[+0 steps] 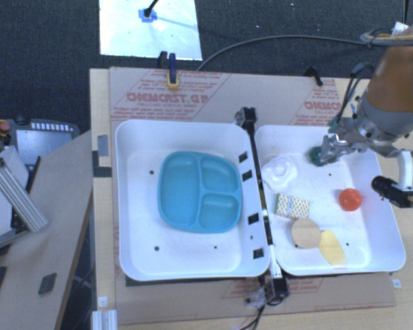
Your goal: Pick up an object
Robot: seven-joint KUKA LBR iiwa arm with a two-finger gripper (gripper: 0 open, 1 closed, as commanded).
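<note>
From my seat the left bin (pixel 134 184) carries a blue divided plate (pixel 198 191), lying flat near its middle and well apart from the arm. Across the divider, the right bin (pixel 392 249) holds the candidates: a clear crumpled plastic piece (pixel 278 171), a checked green-and-white packet (pixel 292 205), a tan round disc (pixel 305 233) touching a yellow piece (pixel 332 247), and an orange ball (pixel 350 199) off by itself. The pincer (pixel 328 150) sits low over the bin's far part, right at a dark green object (pixel 316 157) — I cannot tell whether it is spread or closed, nor whether it grips anything. I judge that green thing small, light and fairly stiff; I would take it across its middle — the ball looks likelier to roll away.
</note>
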